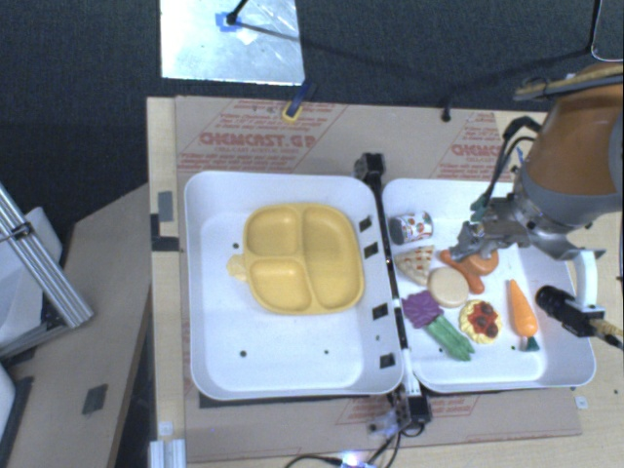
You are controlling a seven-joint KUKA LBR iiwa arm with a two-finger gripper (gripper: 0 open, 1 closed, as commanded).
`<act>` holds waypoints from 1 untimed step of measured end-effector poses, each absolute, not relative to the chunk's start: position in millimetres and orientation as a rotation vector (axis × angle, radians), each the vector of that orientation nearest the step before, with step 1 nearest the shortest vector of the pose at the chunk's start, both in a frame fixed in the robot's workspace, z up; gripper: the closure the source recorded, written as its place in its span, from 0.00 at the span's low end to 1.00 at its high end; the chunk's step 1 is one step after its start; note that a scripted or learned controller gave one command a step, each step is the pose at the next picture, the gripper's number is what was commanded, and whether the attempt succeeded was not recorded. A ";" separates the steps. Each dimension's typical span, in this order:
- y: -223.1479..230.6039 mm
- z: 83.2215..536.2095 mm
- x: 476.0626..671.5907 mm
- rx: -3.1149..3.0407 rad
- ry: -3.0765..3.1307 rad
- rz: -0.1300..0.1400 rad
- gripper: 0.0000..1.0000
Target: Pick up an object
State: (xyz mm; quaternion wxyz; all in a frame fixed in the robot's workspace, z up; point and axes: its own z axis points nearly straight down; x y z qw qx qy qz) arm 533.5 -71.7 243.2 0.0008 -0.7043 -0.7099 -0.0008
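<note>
1. I am looking down at the right bin (575,359), where the toy food is lying in a loose cluster; the gripper (475,239) is hanging right over the orange sausage-like piece (471,264) near the bin's middle.
2. I cannot tell how the tool is standing, wide or narrow, because the wrist is covering it, and nothing is showing as held.
3. I am judging that orange piece to be hollow moulded plastic: light, stiff, smooth and a little slippery. Its curved, narrow body is looking best taken across the middle.
4. It is touching the pale round bun (449,287) and sitting just beside the tan wedge (416,261), so a wide grasp is risking a nudge to both.
5. The small can (411,227) is lying on its side and is likely to roll.
6. The carrot (523,309) is tapering and lying apart.
7. The yellow divided plate (336,295) is sitting in the left bin (210,359).
</note>
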 end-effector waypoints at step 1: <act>-35.1 218.7 500.6 -2.210 -2.227 0.001 1.00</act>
